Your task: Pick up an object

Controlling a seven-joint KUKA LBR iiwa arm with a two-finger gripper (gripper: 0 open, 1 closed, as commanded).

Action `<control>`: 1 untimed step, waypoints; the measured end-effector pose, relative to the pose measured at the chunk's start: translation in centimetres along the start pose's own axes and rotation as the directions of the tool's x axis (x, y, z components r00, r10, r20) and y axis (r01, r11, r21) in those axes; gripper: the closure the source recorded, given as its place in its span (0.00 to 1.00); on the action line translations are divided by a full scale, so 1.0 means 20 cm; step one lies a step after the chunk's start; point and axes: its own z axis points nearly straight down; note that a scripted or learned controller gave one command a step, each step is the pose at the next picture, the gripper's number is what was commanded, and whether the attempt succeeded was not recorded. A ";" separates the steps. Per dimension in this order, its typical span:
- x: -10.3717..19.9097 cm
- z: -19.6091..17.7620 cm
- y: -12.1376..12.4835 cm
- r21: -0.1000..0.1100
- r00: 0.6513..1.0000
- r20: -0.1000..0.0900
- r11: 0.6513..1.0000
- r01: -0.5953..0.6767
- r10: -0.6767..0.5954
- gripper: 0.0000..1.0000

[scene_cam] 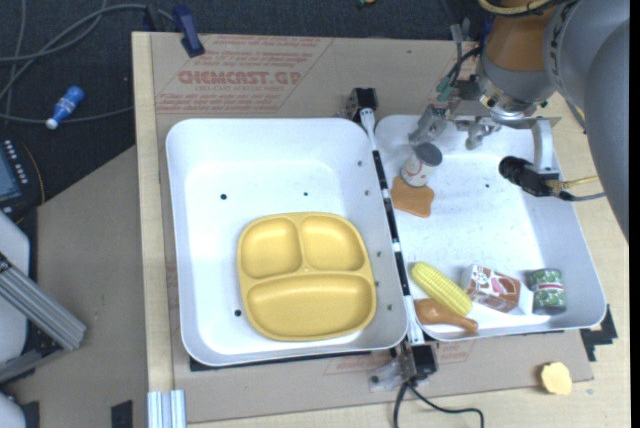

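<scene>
My gripper [452,141] hangs over the far left corner of the right bin [560,236], open, with nothing between its fingers. Its left finger [428,153] ends just above a small orange and white piece [410,179] that rests against a flat tan-orange toy [414,201] by the bin's left wall. Along the bin's near edge lie a yellow corn cob [440,288], a brown drumstick-like toy [446,317], a small brown and white carton [495,288] and a green can [547,289].
The left bin [200,166] holds a yellow divided plate [305,276]. A black fitting with cables [525,174] juts from the arm over the right bin. A yellow lump [555,378] sits on the bench outside the bin's near right corner.
</scene>
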 end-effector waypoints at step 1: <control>0.01 0.30 -0.01 0.005 1.000 0.001 1.000 -0.005 0.005 0.00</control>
